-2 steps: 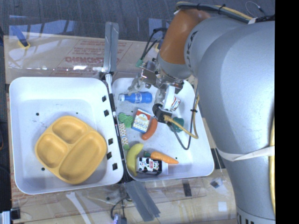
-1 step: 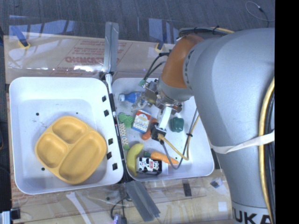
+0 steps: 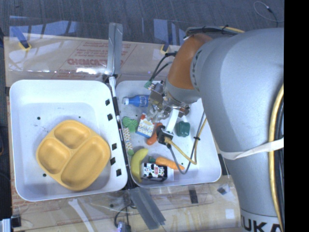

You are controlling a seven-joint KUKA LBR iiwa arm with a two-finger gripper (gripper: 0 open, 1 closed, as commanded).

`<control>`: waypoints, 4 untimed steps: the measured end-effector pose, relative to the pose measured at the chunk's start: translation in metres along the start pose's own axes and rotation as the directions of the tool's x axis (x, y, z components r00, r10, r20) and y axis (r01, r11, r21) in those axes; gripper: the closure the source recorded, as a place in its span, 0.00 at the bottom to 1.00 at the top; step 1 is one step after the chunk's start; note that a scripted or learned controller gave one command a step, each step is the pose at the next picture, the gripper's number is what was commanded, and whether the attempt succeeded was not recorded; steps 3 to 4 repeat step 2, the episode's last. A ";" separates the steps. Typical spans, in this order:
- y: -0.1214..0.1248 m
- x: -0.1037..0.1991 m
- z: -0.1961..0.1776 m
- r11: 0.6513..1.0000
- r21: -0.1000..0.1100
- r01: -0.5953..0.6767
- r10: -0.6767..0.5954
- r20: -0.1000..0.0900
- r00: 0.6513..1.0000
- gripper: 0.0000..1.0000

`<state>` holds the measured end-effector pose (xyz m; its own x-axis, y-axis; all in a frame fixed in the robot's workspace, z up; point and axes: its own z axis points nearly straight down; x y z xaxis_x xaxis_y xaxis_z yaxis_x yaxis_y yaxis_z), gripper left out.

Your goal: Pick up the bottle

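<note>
We see the grey arm (image 3: 241,105) coming in from the right and covering much of the right bin (image 3: 205,170), orange band (image 3: 182,69) just above the wrist. White "KU" lettering reads at the arm base, bottom right; the rest is cut off. Left bin (image 3: 29,110) holds a yellow three-compartment tray (image 3: 72,153), lying flat toward its lower half. Behind both bins a clear sheet (image 3: 77,57) carries red print, too faint and reversed for us to read. The gripper (image 3: 157,111) sits low in the upper middle of the right bin; we can't tell whether it's released or clenched, and nothing is visibly between its parts. The bottle (image 3: 137,100), blue with a white cap, lies on its side in the upper left of the right bin, just left of the gripper. Below it: a small carton (image 3: 145,127) with orange and blue print, unreadable; a green toy (image 3: 182,128) near the arm; a yellow banana (image 3: 137,159); a black-and-white box (image 3: 154,171) at the lower edge, print unreadable; an orange carrot (image 3: 166,162) just above it.
</note>
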<state>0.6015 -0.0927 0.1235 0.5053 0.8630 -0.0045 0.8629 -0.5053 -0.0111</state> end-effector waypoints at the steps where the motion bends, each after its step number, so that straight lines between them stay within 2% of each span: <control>1: 0.000 0.000 0.000 1.000 0.000 0.000 0.000 0.000 1.000 0.00; 2: 0.000 0.000 -0.008 1.000 0.004 0.005 -0.005 0.001 1.000 1.00; 4: 0.000 0.000 -0.008 1.000 0.004 0.005 -0.005 0.001 1.000 1.00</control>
